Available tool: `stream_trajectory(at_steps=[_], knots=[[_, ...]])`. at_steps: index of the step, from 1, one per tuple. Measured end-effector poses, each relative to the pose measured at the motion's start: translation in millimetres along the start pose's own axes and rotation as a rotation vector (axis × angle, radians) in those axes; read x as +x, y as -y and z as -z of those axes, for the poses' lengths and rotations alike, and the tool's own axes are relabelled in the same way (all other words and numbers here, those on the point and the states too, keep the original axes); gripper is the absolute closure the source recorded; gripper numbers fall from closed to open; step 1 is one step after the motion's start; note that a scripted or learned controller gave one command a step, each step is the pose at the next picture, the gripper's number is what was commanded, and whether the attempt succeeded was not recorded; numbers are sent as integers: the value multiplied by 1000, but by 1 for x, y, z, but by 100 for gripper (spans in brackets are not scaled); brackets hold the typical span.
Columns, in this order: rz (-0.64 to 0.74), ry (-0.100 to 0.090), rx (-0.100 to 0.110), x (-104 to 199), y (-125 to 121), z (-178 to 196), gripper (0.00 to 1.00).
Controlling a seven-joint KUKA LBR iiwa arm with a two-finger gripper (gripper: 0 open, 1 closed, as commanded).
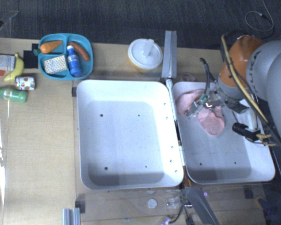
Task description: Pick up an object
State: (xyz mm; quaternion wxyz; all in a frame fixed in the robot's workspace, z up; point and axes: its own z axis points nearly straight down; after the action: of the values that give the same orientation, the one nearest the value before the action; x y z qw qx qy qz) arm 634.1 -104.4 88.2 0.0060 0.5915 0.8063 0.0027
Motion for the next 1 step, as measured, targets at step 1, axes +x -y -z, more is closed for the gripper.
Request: stream_trajectory(at_steps=[1], knots=[[-89,-4,8,19,-42,96,0]])
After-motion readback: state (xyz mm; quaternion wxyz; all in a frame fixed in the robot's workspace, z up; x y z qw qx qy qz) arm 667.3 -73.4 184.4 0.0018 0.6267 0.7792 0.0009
